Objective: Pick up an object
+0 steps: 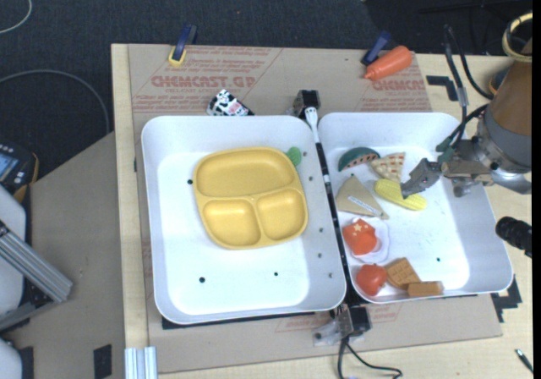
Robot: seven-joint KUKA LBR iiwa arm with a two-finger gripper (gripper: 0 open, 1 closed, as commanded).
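You have 2 white bins on the bench: the left bin (169, 200) carries a yellow tray (249, 195) with 3 compartments, and the right bin (473, 233) holds the toy food, with the arm (511, 128) reaching in over its right rim. The gripper (420, 179) sits low over the upper middle of the right bin, and the nearest candidate is the corn (400, 194), lying directly under and slightly left of the fingertips. Its long axis runs from upper left to lower right, roughly in line with the gripper's reach, so your approach may need a wrist turn to close across it. Nothing visibly sits between the fingers, and I judge the corn not yet held. Whether the tips touch the corn, and how wide the jaws stand, you cannot tell from this slant. The wedge (359, 197) lies just left of the corn, the tomato (362, 237) below that. The wrist is cut off at the frame's right side.
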